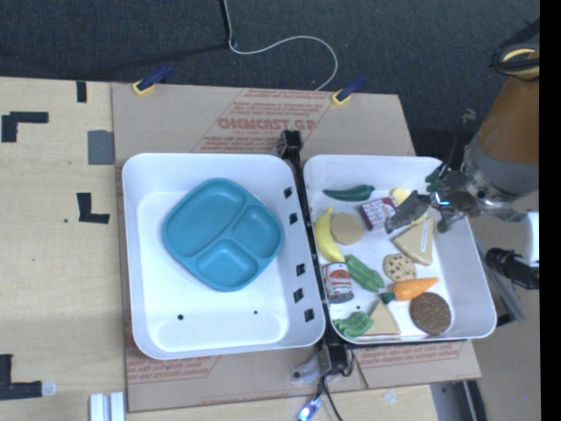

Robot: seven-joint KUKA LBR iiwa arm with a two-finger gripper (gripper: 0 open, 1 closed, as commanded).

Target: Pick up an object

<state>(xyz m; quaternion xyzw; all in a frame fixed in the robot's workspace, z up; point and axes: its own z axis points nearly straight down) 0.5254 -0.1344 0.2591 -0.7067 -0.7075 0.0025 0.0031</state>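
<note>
**Gripper low over the crowded right bin**

Looking down from the overhead camera, I see the left bin (149,323) carrying just a blue divided plate (223,232), with bare white floor along its near side. The right bin (478,301) is packed, with little room between items. My gripper (410,212) reaches in over that bin's right rim, dark fingers pointing left, above the far right part. I cannot tell how wide the fingers stand, and I see nothing between them. Just beside the tip lie a maroon packet (378,210) and a cheese wedge (419,244). Nearer me sit a cookie (397,265), carrot (412,288), and brown disc (430,312). A banana (326,237) hugs the left wall.
</note>
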